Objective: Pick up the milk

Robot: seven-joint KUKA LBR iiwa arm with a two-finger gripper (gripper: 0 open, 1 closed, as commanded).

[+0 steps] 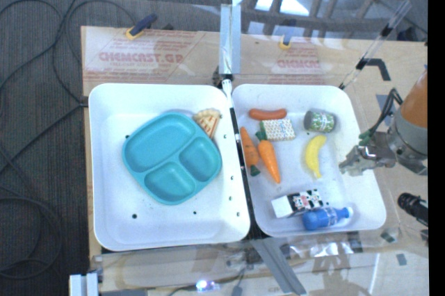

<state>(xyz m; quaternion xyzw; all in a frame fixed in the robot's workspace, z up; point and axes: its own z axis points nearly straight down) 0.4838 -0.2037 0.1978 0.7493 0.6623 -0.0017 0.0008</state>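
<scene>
The milk is a small white carton with black patches. It lies on its side near the front of the right bin. A blue bottle lies right beside it on the front side, touching or nearly touching it. My gripper hangs over the right edge of this bin, to the right of the banana and further back than the milk. It is well apart from the carton, and nothing shows in it.
The right bin also holds a red sausage, two carrots, a patterned box and a green can. In the left bin are a blue divided plate and a pizza slice.
</scene>
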